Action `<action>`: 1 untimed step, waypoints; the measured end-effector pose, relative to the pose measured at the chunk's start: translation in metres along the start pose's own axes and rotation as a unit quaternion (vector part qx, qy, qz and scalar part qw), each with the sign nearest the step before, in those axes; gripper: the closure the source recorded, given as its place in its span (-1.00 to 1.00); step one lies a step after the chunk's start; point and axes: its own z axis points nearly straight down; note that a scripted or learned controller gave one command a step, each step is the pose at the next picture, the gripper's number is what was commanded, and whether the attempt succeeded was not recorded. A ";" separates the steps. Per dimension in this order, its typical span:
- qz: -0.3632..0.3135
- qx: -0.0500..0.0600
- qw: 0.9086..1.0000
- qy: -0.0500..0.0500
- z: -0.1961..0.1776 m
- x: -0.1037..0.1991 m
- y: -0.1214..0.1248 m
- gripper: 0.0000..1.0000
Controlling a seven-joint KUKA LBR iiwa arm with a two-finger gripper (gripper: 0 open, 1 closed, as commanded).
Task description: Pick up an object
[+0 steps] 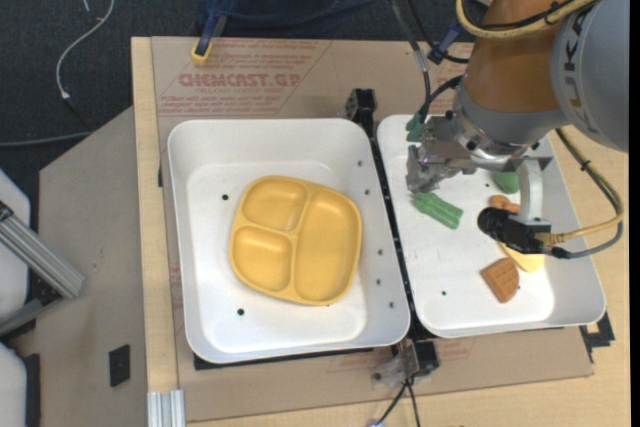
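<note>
We saw the gripper (425,177) low over the right bin (452,300), just above a green piece (437,210); whether it was spread or pressed together we could not tell.

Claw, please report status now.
Claw low over right bin, just above green piece. Nothing seen between fingers. Brown piece lies apart.

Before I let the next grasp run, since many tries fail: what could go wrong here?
The gripper hangs just above the green piece, close to the right bin's left wall; a descent may only nudge it. The brown piece and yellow piece lie crowded under the arm, so a sweep could knock them.
</note>
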 end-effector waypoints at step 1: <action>0.001 0.003 1.000 0.000 0.015 0.052 -0.008 1.00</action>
